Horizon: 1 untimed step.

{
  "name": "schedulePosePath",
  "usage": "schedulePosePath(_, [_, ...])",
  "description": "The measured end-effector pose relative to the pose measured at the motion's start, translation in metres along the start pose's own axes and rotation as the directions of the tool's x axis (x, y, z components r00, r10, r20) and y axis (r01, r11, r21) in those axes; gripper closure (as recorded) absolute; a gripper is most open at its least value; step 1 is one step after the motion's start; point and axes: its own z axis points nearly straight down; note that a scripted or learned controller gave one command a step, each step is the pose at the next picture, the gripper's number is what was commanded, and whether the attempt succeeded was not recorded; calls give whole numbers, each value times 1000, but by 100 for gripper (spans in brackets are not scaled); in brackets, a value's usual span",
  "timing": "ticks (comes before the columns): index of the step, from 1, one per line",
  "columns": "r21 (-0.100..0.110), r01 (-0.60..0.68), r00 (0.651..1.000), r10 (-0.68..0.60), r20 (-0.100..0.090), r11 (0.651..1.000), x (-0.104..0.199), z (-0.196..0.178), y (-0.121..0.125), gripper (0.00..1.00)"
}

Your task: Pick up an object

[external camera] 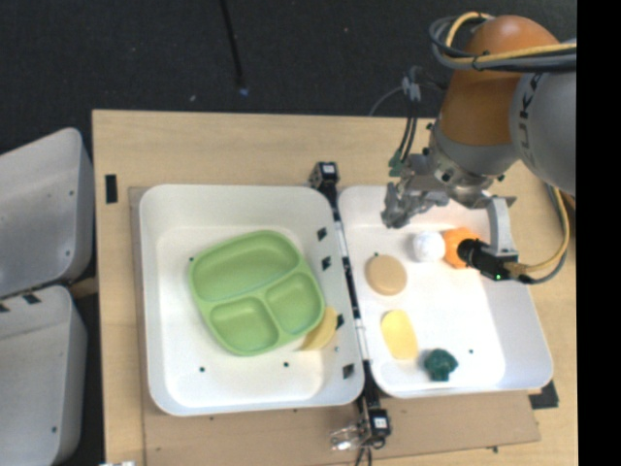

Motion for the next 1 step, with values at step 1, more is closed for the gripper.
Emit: schedulePosePath(1, [0, 1, 1000, -1, -1, 1000, 48, -7, -23, 100])
